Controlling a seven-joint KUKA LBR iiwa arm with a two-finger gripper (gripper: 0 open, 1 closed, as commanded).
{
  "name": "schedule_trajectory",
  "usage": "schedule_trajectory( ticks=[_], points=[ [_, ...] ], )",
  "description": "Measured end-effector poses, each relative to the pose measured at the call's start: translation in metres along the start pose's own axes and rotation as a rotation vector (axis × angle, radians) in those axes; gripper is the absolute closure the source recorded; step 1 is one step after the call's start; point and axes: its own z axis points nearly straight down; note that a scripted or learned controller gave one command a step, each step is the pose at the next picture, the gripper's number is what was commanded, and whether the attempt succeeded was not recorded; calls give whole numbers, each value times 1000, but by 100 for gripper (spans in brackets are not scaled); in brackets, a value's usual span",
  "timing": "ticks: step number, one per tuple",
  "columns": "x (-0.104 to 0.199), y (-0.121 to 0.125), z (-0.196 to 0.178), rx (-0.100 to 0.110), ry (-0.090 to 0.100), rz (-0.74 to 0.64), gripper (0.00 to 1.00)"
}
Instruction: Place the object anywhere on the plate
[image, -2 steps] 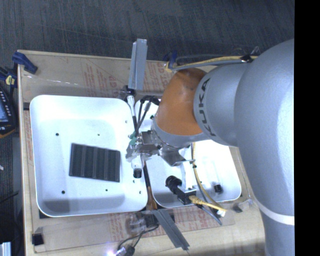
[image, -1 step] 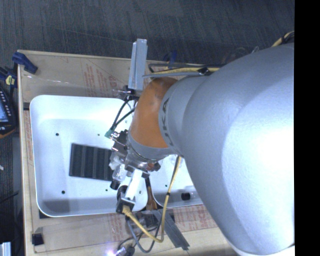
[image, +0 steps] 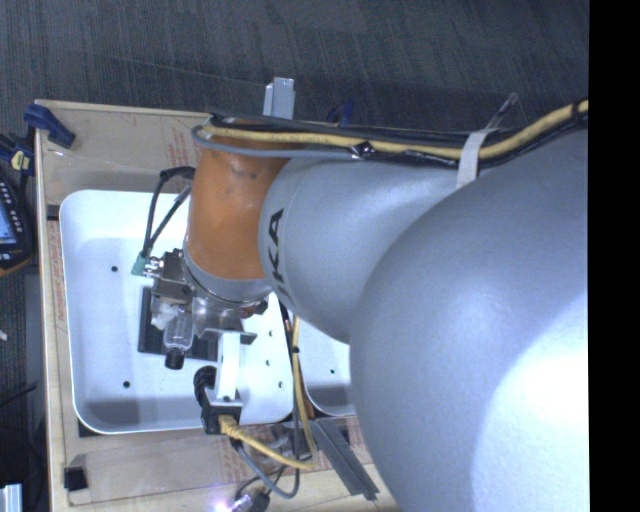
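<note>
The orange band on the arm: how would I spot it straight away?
Find the huge grey arm filling the right side. Follow it left until it narrows over the left white bin. There the orange band rings it, the one warm colour among grey metal and white plastic.

White bin (image: 85, 300) on wooden bench (image: 120, 130); blue clamp (image: 48, 124) at bench's far-left corner.

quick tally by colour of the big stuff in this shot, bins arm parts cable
white bins: 2, the left bin and a corner of the right bin
grey arm body: 1
orange band: 1
yellow cable: 1
total: 5
</note>
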Motion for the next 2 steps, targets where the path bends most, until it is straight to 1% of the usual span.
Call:
schedule_trajectory(
  ticks=[1, 2],
  points=[
    [-69, 18, -73, -1, 1, 426, 100],
    [-9, 1, 59, 4, -4, 499, 100]
  ],
)
